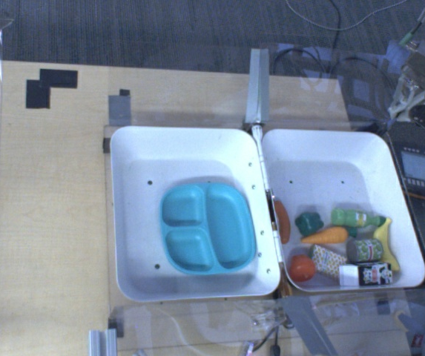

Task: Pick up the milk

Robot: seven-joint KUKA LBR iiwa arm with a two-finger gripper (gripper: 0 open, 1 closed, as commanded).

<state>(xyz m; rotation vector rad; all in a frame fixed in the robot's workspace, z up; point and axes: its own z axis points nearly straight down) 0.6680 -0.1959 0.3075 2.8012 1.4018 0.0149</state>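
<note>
The gripper [409, 95] sits blurred at the far right corner of the tabletop [49, 199], outside the bins. I cannot tell whether it is spread or closed. The milk carton [366, 274] lies on its side well apart from it, against the near wall of the right bin [323, 150]. A banana [385, 243] and a can [363, 250] lie just beside the milk carton. A blue divided plate [206, 227] rests in the left bin [175, 147].
</note>
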